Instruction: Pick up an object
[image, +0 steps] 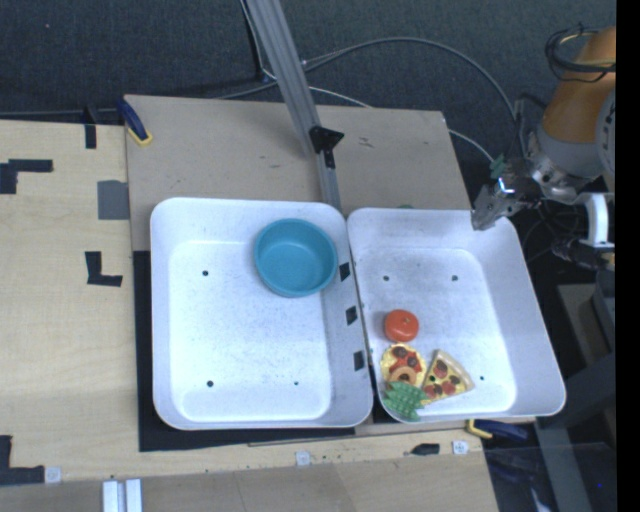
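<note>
The gripper (487, 208) hangs over the far right corner of the right bin (500, 262), at the rim, pointing down and toward the left; whether it is open or closed cannot be told at this size, and nothing shows in it. Behind it the arm (575, 120) comes in from the right edge, its orange band high near the top corner and the grey wrist bent down toward the bin. The toys lie well apart from the gripper, crowded in the near left part of the same bin. A red tomato (401, 324) sits farthest from the near rim. Just below it lies a round pizza toy (401, 363), and beside that a pizza slice (445, 376), its long axis slanting, the narrow tip toward the far side and the wide crust toward the near right. A green leafy toy (406, 402) rests against the near rim. In the left bin (250, 340) a blue bowl (294, 257) stands upright near the far right corner.
</note>
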